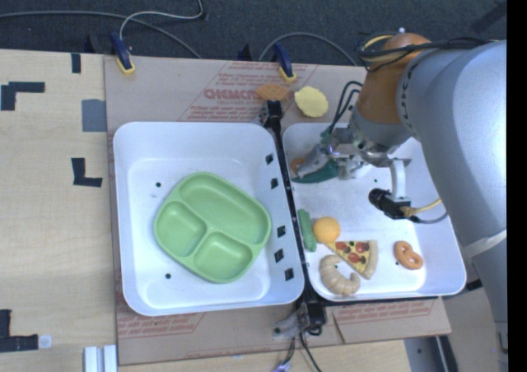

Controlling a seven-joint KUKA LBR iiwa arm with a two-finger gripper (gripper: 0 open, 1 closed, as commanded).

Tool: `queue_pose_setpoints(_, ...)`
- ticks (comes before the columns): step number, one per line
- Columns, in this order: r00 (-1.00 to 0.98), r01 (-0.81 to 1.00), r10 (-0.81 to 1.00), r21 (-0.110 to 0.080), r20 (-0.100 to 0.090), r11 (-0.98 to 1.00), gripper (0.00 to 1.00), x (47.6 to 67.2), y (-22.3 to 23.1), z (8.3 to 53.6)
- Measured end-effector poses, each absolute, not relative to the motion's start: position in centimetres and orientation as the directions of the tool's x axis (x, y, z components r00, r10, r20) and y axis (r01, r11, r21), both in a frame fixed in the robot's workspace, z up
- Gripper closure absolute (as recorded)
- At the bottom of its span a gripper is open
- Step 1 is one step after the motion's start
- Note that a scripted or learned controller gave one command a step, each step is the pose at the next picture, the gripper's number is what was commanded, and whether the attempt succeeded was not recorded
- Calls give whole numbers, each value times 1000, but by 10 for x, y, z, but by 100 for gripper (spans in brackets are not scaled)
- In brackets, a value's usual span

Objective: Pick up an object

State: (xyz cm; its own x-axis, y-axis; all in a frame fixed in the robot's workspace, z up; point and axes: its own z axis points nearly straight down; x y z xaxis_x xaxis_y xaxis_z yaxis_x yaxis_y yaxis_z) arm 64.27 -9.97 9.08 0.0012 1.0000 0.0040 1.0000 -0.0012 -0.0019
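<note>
Gripper (329,160) sits low in the upper-left part of the right bin (436,280), close to the black divider (284,197) between the bins; can't tell if it's clenched or released, and a green object (317,171) lies right at its tip, contact unclear. Arm (445,107) covers the bin's upper right, so open floor there is mostly the middle strip. Toy food is clustered along the lower edge of the right bin: orange ball (327,229) just beside a green pickle-like piece (306,230) against the divider, pizza slice (358,253) below-right of the ball, tan croissant-shaped piece (339,276) touching the pizza's lower side, small pretzel (408,256) near the right wall, apart from the rest. Yellow lemon-like piece (311,101) lies outside on the cardboard above the bin. Left bin (132,148) holds a green divided plate (212,226), centre, with free floor all round it.
</note>
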Motion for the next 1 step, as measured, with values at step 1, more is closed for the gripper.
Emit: queue_pose_setpoints(1, 5, 999, 1000, -45, 2, -4, 0, 660, -101, 84)
